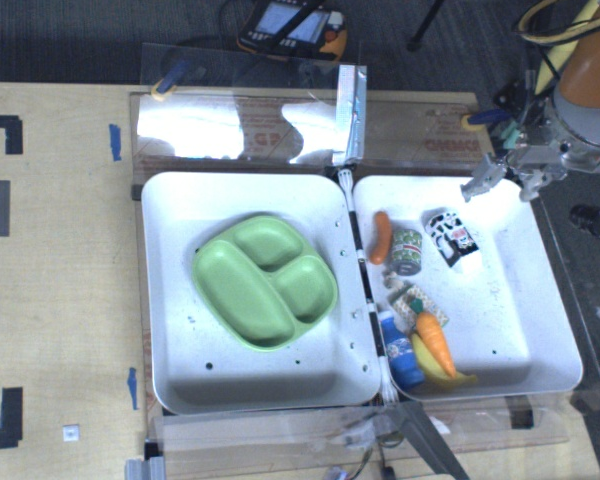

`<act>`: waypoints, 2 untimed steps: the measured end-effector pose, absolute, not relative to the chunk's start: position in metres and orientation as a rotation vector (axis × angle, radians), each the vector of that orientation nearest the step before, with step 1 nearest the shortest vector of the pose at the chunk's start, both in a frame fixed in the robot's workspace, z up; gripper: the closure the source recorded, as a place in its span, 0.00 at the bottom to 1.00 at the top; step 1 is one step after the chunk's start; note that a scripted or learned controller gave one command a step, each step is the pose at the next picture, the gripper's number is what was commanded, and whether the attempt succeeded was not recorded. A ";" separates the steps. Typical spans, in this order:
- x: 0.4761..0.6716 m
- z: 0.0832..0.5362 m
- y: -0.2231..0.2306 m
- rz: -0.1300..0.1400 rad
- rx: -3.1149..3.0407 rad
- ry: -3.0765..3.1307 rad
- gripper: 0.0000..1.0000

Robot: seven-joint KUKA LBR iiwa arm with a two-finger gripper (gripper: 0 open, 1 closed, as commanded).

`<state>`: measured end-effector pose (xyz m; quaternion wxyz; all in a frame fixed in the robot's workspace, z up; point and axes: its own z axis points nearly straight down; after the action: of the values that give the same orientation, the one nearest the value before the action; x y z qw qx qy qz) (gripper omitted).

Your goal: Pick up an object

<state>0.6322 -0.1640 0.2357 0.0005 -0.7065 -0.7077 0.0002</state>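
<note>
The right bin (510,298) holds several small objects. An orange sausage (381,236) and a small green-labelled can (408,251) lie near its left wall. A black-and-white patterned pouch (450,236) lies to their right. Toward the front left corner are a carrot (433,336), a banana (442,367), a blue object (400,354) and a small speckled packet (408,299). My gripper (503,185) hovers over the bin's back right corner, above and right of the pouch. It is open, with nothing between its fingers.
A green divided plate (267,280) lies in the left bin (170,268). A clear upright panel (349,113) stands behind the ridge between the bins. Cables and a handheld controller (290,24) lie beyond the bench.
</note>
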 end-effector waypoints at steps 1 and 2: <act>0.616 0.128 -0.173 0.000 -2.133 -2.307 0.00; 0.621 0.086 -0.170 0.000 -2.250 -2.190 0.00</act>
<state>0.6207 -0.1697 0.0856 0.0009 -0.7165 -0.6976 0.0000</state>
